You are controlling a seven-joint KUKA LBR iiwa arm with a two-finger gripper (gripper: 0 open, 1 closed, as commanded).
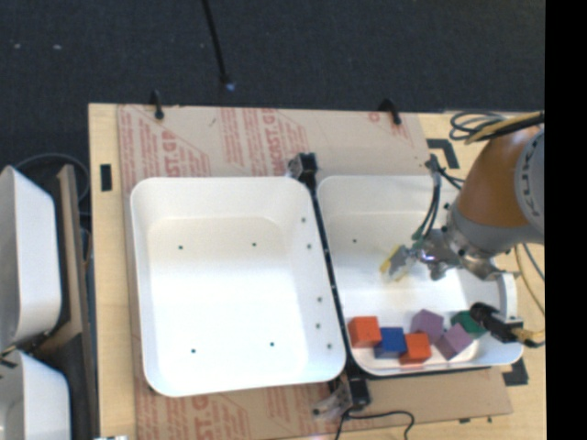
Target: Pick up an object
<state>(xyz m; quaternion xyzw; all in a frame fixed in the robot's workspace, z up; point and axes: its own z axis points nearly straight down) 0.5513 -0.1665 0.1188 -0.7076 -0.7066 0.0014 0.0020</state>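
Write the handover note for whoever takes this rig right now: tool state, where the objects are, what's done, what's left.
Tool: over the middle of the right bin, above its bare floor, nothing visibly held; whether it is open or shut cannot be told from this view.
Objects: all bunched along the right bin's near edge: orange block, blue block, a smaller orange block, two purple blocks and a green piece.
Left bin: white, beside the right one.
Done: no pick yet.
Left: move the tool toward the near-edge cluster, grasp one object and lift it.
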